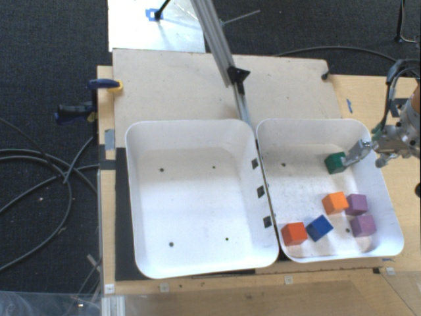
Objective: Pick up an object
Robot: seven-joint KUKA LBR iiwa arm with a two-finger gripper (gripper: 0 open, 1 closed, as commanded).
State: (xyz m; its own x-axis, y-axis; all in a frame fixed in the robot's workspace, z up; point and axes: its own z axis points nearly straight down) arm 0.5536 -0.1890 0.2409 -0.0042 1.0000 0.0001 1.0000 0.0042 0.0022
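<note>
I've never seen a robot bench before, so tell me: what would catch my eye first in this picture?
Probably the cluster of coloured blocks in the right bin: a green block near its far side, with the gripper right beside it, reaching in from the right. Nearer the front lie two orange blocks, a blue block and two purple blocks. The left bin sits alongside.

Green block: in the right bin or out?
In. The green block sits inside the right bin, near its upper right, apart from the other blocks lower down, with the end effector right beside it.
</note>
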